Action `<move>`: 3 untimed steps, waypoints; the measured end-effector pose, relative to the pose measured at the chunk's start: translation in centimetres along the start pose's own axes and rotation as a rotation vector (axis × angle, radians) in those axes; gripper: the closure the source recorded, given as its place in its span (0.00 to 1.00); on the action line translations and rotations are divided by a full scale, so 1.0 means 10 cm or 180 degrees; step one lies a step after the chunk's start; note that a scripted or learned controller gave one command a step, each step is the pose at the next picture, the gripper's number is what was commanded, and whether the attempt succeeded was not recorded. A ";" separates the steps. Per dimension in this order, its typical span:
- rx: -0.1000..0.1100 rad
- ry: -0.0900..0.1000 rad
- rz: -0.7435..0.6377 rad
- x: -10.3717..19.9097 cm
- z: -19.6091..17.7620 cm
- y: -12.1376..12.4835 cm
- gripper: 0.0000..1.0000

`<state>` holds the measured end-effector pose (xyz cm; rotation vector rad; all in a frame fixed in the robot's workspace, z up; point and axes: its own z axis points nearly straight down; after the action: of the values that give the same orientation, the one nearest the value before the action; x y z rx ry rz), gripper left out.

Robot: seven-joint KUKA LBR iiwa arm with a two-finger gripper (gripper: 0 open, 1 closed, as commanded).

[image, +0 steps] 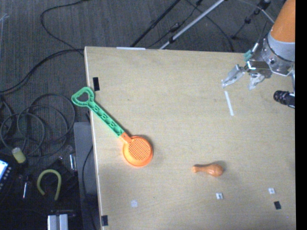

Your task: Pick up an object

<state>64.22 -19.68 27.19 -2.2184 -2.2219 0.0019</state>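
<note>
My end effector [243, 79] hangs over the far right part of the table [182, 80], its 2 fingers spread apart with nothing between them, so I hold no object yet. Just below and a little left of it lies a thin white stick [229, 103], slanted, flat on the surface and near my fingertips; by my judgement it is the closest candidate, though its slim, low profile gives the fingers little to bite on. Further down, well apart from me, rests a small orange pear-shaped piece [209, 169], lying on its side with the narrow end pointing left; rounded, likely to roll if nudged. Toward the left sits a toy sieve [125, 140]: an orange mesh head flat on the table, its green handle [98, 111] running up-left so that the looped end overhangs the table edge. That overhang is probably just how it landed. A few small markers [219, 195] dot the lower right. Cables [29, 123] lie on the dark floor beside the table. Next I would need to descend and align the fingers across a chosen piece.
</note>
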 end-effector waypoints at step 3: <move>-0.0006 -0.0014 -0.0549 -0.27 1.47 0.14 0.00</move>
<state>65.60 -22.37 12.46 -2.0214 -2.4081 0.0042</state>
